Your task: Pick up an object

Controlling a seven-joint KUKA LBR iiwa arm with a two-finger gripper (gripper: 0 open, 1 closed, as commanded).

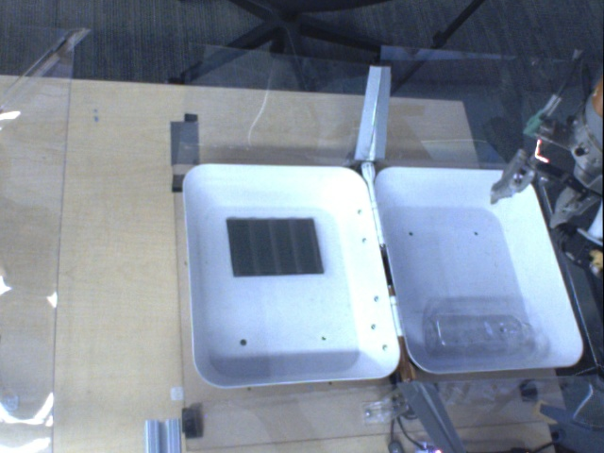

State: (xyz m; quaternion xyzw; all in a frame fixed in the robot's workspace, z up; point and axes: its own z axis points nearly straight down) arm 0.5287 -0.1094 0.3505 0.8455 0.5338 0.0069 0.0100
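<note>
A dark grey ribbed rectangular pad [275,246] lies flat in the upper middle of the left bin [217,347]. A clear plastic bottle [477,332] lies on its side near the front edge of the right bin [453,225]. My gripper [511,181] hangs over the right bin's back right corner, above the rim, far from both objects. Nothing is seen in its grasp.
A metal bar [374,111] runs back from the seam between the bins. Black clamps [185,142] sit at the left bin's back left corner. The arm's wrist and cables [576,159] crowd the right edge. An office chair base [311,8] stands beyond the bench.
</note>
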